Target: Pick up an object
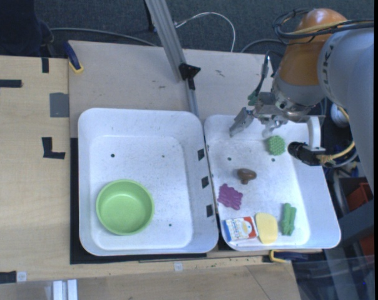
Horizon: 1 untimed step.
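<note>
The single fixed camera looked down at a slant from above the bench. Relative to the left bin, the right bin lay toward the frame's right, both fully framed.

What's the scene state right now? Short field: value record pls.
left bin: green bowl near its front-left corner
right bin: green bumpy ball, brown lump, purple piece, red-and-white packet, yellow block, dark green piece
arm: enters from the right, over the right bin's far end
pincer: open, nothing between its fingers
nearest item to pincer: green bumpy ball
</note>
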Each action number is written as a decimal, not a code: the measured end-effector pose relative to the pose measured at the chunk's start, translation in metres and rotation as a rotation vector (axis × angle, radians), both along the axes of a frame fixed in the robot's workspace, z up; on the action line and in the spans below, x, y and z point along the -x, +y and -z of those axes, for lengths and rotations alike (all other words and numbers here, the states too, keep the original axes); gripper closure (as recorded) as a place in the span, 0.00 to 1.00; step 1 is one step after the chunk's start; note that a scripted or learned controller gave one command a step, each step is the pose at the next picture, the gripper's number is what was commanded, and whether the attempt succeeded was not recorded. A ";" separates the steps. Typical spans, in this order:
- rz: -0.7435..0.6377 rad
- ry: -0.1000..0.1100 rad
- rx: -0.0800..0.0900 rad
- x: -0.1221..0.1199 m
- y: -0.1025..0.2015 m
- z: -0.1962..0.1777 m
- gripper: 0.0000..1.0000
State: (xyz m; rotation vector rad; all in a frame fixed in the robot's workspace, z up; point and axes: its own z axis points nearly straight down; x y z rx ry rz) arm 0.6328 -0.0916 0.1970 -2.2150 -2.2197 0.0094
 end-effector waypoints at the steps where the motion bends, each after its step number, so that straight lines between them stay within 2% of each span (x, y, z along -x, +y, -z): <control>1: 0.000 -0.002 0.001 -0.003 0.002 0.045 0.00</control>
